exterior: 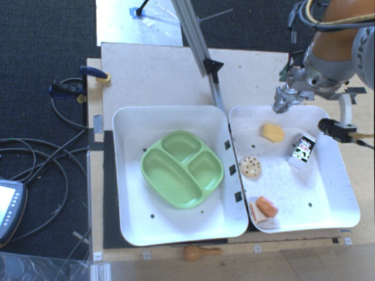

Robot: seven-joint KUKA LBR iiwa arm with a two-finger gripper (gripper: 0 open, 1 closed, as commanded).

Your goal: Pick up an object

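The arm's upper part is cut off by the frame's upper right corner, and the gripper (285, 102) hangs over the far rim of the right bin (340, 180); whether it is clenched or released cannot be told (the tip is small and blurred). Nothing shows between its tips. Below it lie a yellow piece (273, 133), a small black-and-white carton (302, 150), a speckled cookie (251, 167) and an orange item (266, 206). The left bin (135, 215) holds a green divided plate (182, 168).
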